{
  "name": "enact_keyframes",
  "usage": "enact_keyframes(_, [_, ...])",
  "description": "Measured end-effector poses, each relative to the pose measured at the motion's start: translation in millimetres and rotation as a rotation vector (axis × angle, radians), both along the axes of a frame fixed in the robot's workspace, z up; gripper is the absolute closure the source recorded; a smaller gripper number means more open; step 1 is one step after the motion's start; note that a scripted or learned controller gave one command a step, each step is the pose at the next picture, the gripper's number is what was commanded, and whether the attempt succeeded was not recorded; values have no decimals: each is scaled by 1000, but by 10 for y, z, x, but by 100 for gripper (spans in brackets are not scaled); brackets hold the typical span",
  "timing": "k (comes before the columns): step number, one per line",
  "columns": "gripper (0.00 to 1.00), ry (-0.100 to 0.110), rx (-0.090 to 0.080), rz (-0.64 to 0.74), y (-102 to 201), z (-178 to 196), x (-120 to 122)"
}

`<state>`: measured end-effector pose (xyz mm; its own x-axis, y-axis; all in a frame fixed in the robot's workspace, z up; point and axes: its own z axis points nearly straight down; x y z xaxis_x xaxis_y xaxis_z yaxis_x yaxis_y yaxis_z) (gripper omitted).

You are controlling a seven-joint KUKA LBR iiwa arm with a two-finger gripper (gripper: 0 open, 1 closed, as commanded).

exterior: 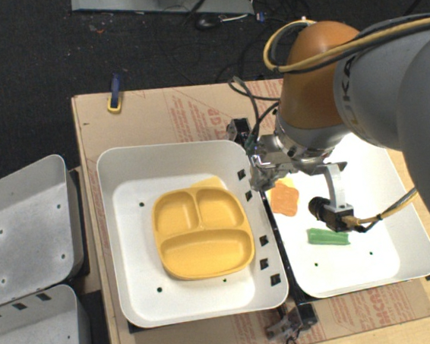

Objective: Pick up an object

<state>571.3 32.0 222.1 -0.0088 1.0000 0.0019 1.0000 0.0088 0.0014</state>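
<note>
Over the right bin point(385, 264), the gripper point(295, 173) hangs just above an orange piece point(284, 199) lying near the bin's left wall; whether it is released or clenched cannot be told. A green piece point(328, 236) lies nearby, and a yellow divided tray point(203, 232) sits in the left bin point(136, 290)

Two white bins sit side by side on a brown board point(187, 338). The left bin point(136, 290) holds a yellow divided tray point(203, 231), lying flat near the bin's centre. The right bin point(384, 256) holds an orange piece point(285, 199) near its left wall and a green piece point(327, 236) lying flat, just below and to the right of it. The arm point(357, 68) reaches in from the right above this bin. The gripper point(276, 170) hangs just above the orange piece.
</note>
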Motion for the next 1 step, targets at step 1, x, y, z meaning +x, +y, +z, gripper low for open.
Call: enact_keyframes(1, [100, 1, 0, 1, 650, -4, -21])
